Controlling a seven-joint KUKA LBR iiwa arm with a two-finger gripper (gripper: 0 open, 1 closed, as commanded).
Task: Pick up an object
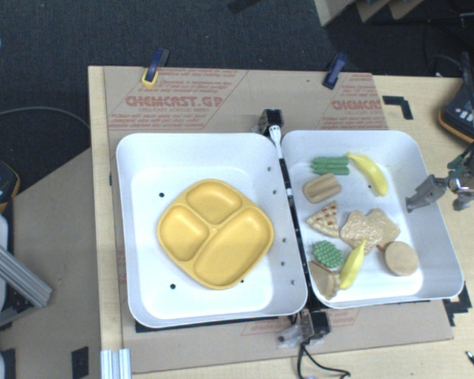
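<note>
The right bin [430,235] holds several toy foods: a green bean pod [330,164], a yellow banana [369,172], a tan roll [322,187], a pizza slice [325,219], crackers [369,229], a round biscuit [400,258], a green waffle piece [327,253] and a second banana [352,265]. My gripper [438,201] hangs over the right bin's right side, right of the first banana and above the biscuit. Its fingers are spread open with nothing between them.
The left bin [138,212] carries a yellow divided plate [213,231]. The bins sit on a cardboard sheet [221,97] held by clips [152,68] at the back. A dark device [464,113] lies at the far right.
</note>
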